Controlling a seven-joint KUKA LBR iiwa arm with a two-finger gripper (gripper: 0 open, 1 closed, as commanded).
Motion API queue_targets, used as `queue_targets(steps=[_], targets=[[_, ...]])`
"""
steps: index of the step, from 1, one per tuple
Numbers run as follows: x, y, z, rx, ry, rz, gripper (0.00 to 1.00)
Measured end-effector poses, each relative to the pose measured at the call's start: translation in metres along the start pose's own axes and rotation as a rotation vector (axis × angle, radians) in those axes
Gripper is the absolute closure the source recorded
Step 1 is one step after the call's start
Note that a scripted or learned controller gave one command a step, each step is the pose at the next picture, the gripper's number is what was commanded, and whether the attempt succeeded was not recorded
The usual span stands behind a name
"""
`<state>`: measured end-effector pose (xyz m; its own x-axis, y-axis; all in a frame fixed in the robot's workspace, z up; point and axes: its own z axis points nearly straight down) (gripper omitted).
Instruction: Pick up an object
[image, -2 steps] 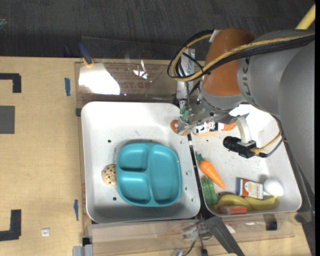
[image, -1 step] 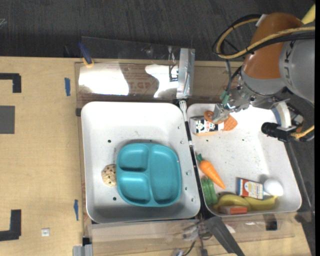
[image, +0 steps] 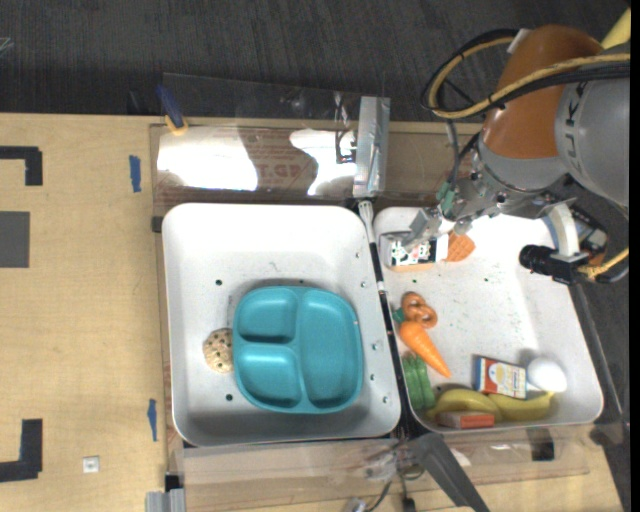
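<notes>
My gripper (image: 437, 222) hangs over the far left corner of the right bin (image: 520, 300), below the grey arm with its orange band. Right under its tip lies a small black-and-white box (image: 412, 252), with an orange piece (image: 460, 248) beside it. The gripper's tip overlaps the box, and contact cannot be made out. Further forward in the same bin lie a brown pretzel (image: 418, 310), a carrot (image: 425, 347), a green vegetable (image: 415, 378), a banana (image: 490, 404), a small carton (image: 498, 376) and a white egg (image: 547, 377).
The left bin (image: 260, 240) holds a teal divided plate (image: 296, 345) and a speckled cookie (image: 218, 350) at the plate's left edge. A low wall separates the two bins. Black cables loop around the arm at the upper right.
</notes>
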<state>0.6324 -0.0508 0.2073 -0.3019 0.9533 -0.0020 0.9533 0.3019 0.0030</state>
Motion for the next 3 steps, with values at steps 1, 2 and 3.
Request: queue_targets(steps=[1,2,3], targets=[[-0.099,0.003,0.047,0.004,-0.001,-0.134,0.00],[-0.095,0.007,0.043,-0.002,-0.002,-0.141,0.00],[-0.098,0.005,0.120,0.005,0.000,0.007,0.00]])
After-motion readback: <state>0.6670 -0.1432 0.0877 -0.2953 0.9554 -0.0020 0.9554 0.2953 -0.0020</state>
